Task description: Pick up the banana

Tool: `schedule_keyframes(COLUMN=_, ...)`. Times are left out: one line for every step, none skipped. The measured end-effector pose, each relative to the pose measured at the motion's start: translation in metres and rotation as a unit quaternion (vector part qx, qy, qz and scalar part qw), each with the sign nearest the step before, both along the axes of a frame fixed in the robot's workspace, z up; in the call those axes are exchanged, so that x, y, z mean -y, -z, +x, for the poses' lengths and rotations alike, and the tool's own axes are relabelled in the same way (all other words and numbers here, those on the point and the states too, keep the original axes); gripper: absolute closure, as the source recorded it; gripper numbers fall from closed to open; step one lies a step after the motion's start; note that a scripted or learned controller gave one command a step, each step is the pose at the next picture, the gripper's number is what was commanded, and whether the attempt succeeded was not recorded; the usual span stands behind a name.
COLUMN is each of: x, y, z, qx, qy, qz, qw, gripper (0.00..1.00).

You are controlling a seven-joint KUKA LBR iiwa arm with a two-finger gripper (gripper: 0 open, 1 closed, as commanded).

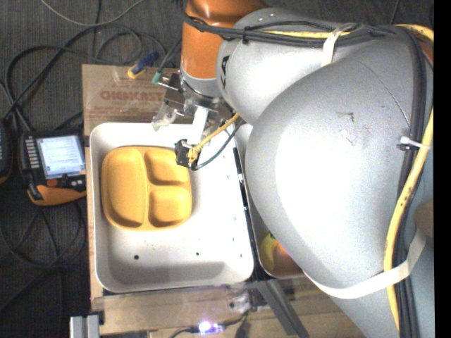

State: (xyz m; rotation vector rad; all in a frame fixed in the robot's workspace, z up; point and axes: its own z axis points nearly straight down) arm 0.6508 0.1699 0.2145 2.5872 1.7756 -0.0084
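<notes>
Yellow banana [268,246] in right bin, mostly behind arm, well apart from claw [171,108]; claw state unclear.

Even overhead light, soft shadow inside white bin [169,259], arm [331,153] blurred (very close), mild glare

The big grey robot arm [338,153] covers almost all of the right-hand shallow white bin [262,263], so just a small corner of that bin peeks out under it, with a little yellow and orange something [271,248] too hidden to name. The metal gripper [180,108] at the arm's end is small and blurry above the left-hand white bin [169,259], so its shape is hard to make out. The arm is cut off by the right edge.
</notes>
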Motion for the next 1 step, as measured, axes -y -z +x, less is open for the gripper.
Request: schedule_keyframes(x=0.0547, y=0.0606, z=-0.0679, qx=-0.002, qy=0.014, qz=0.0007, qw=0.9999, gripper=0.00)
